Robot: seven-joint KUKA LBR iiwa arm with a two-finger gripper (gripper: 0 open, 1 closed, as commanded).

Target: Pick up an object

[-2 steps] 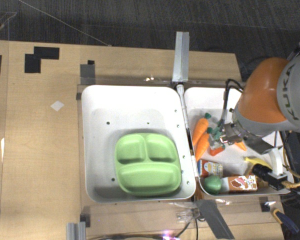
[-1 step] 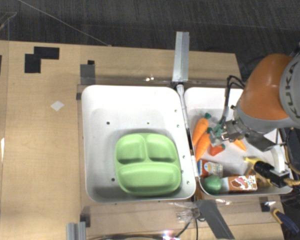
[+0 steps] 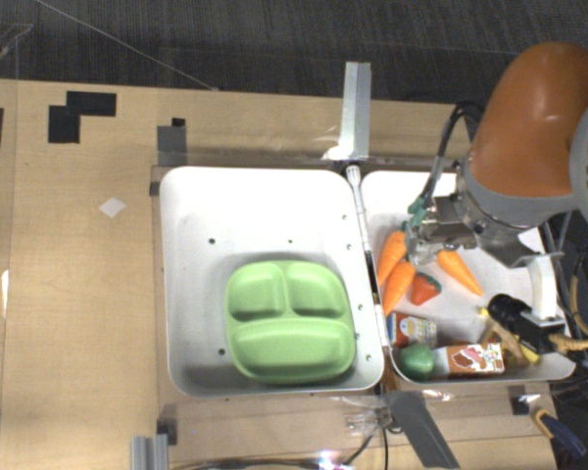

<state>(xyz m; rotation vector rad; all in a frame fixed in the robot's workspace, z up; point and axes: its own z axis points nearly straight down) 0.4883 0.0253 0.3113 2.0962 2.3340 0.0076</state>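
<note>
Grey arm w/ orange band, black cables

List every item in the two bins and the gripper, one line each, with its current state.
Green divided plate: lying flat in the left bin, face up.
Carrots: lying in the right bin, by the divider.
Strawberry: resting beside the carrots.
Small carton: on its side at the near wall.
Green ball: beside the carton.
Gripper: low over the carrots, grip unclear.

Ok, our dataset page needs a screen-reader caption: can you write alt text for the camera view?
A grey-and-orange arm's gripper hovers low over carrots in the right white bin, which also holds a small red item, cartons and a green ball. The left bin holds a green divided tray.
</note>
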